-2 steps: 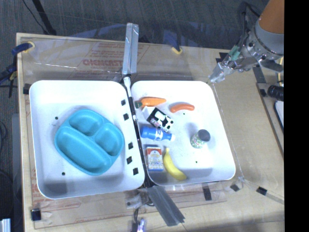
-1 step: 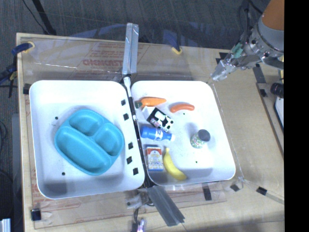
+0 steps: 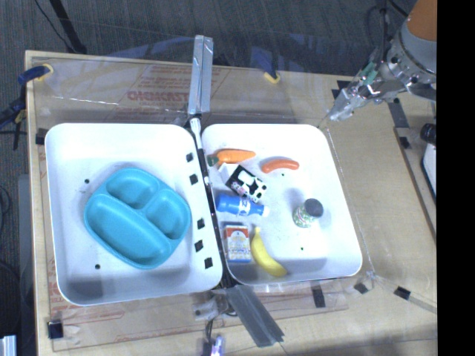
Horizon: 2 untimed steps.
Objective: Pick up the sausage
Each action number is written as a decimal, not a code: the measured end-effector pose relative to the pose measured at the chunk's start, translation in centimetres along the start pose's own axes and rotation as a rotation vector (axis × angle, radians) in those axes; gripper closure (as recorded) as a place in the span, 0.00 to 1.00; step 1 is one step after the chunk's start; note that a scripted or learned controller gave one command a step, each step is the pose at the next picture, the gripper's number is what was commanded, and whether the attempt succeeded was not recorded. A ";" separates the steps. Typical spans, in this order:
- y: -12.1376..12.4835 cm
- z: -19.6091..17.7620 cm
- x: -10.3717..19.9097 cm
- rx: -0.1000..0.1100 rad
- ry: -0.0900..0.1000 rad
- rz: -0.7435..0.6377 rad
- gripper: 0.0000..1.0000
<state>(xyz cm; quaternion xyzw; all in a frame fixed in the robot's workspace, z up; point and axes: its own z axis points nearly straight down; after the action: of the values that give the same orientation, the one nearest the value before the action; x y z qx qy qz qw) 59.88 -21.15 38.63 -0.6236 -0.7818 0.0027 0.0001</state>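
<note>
The sausage (image 3: 280, 165), short and reddish-orange, lies in the right bin (image 3: 338, 199) near its far wall, right of centre. My gripper (image 3: 346, 107) hangs outside that bin, above the bench past its far right corner, well up and to the right of the sausage. Nothing is visibly held in it.
An orange carrot (image 3: 234, 155) lies just left of the sausage. A black-and-white box (image 3: 246, 182), a blue bottle (image 3: 239, 205), a red-and-white carton (image 3: 237, 243), a banana (image 3: 266, 256) and a small dark-capped jar (image 3: 306, 212) share the right bin. A blue divided plate (image 3: 137, 215) sits in the left bin (image 3: 63, 162).
</note>
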 end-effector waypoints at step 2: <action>0.1 -2.1 -0.1 0.001 -0.003 -0.006 1.00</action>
<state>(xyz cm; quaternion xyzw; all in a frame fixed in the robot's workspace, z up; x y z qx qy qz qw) 59.97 -21.20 40.68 -0.6214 -0.7835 0.0040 -0.0008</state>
